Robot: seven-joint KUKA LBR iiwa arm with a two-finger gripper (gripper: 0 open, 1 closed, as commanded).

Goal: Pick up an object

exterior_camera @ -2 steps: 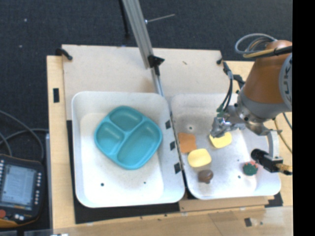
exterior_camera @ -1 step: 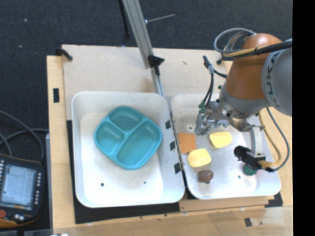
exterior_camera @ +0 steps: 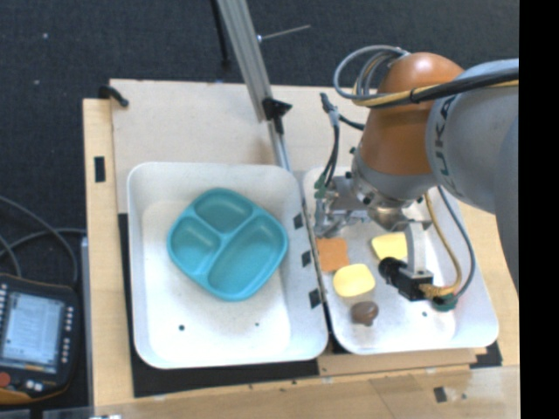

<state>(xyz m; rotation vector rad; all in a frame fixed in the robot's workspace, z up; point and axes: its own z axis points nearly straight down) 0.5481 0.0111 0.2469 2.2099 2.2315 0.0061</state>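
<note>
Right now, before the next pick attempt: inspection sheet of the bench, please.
Surface: left bin and right bin, white, side by side on a pale board.
Job's things: in the right bin, orange square, near yellow block, far yellow block, brown lump.
Clutter: teal divided plate in the left bin.
Grippers: gripper low at the right bin's left side, just above the orange square; whether it holds anything cannot be told.
Cables: grey loops above the wrist; dark cables on the floor at left.
Surroundings: aluminium post slanting behind the bins; teach pendant lower left.
</note>
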